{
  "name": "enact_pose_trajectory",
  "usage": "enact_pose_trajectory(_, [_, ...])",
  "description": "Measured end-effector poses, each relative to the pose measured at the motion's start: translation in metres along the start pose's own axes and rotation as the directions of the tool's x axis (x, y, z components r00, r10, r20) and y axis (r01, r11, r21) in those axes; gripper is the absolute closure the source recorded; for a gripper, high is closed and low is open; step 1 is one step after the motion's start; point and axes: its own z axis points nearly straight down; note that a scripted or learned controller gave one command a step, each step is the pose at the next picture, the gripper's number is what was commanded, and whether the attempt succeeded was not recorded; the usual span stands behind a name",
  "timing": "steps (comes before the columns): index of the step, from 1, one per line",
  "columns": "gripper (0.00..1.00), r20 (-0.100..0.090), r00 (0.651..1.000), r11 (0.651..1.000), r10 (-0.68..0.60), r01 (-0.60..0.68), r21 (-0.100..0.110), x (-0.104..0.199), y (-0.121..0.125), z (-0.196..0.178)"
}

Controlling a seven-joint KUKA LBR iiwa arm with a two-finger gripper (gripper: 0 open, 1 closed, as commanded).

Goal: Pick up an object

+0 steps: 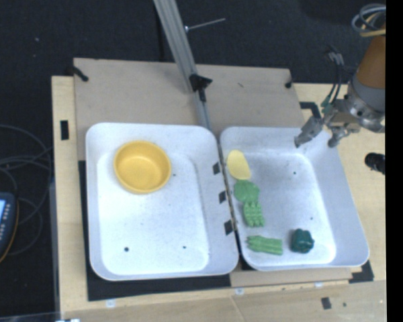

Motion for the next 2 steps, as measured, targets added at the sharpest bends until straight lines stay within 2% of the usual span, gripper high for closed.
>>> enact_pose_trajectory(1, [0.00, 0.000, 1.000, 1.000, 0.000, 0.000, -0.001, -0.001, -0.002, 0.042])
enact_pose_trajectory(2, [0.00, 0.000, 1.000, 1.000, 0.001, -0.001, 0.000, -0.001, -0.005, 0.105])
